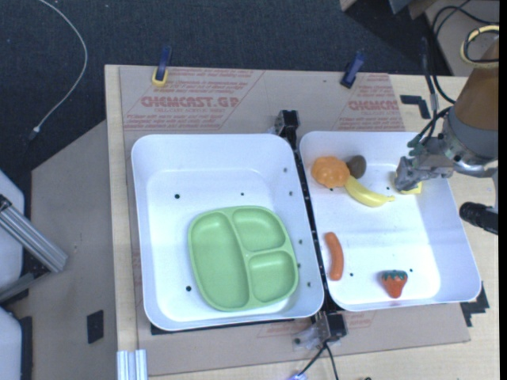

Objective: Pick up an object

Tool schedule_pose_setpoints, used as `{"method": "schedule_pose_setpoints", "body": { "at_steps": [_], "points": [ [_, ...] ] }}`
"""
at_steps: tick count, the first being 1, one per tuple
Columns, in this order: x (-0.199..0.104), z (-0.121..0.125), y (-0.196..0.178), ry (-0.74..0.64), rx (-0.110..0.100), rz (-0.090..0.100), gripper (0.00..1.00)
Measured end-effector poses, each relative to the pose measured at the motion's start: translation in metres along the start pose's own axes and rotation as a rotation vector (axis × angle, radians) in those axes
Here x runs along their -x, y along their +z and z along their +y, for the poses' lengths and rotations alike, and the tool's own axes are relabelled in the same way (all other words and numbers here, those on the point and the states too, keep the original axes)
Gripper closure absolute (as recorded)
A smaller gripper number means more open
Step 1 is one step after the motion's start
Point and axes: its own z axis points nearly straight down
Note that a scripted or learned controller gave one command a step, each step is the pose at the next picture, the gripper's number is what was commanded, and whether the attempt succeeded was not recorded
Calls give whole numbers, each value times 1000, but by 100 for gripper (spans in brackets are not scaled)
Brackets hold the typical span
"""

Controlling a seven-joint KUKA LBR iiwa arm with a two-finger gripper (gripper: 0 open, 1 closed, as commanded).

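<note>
Two white bins sat side by side on the bench [198, 101], which was covered with printed cardboard. The left bin [158, 165] held a green divided tray [242, 256] in its lower middle part, lying flat with three compartments.

The right bin [444, 252] held the loose things. Near its upper left corner lay an orange [329, 171], with a small dark round object [357, 165] touching its right side. A banana [366, 194] lay just below and to the right of the orange, slanting down toward the right. A sausage [334, 255] lay upright in the frame along the bin's left wall, lower down. A strawberry [394, 282] rested near the lower edge of the bin, well apart from the sausage.

The arm [479, 117] came in from the right edge of the frame, its orange band showing at upper right. The gripper [409, 182] hung low over the upper right part of the right bin, just beside the banana's right tip. A bit of yellow showed at the gripper's lower end. Whether it was apart or together could not be told.

Two clamps, one yellow [162, 71] and one blue [352, 70], sat at the bench's upper edge.
</note>
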Motion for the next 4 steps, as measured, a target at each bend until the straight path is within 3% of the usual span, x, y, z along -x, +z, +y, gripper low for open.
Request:
{"method": "schedule_pose_setpoints", "body": {
  "at_steps": [4],
  "points": [
    [-223,-33,-3,5,-1,-1,100]
  ]
}}
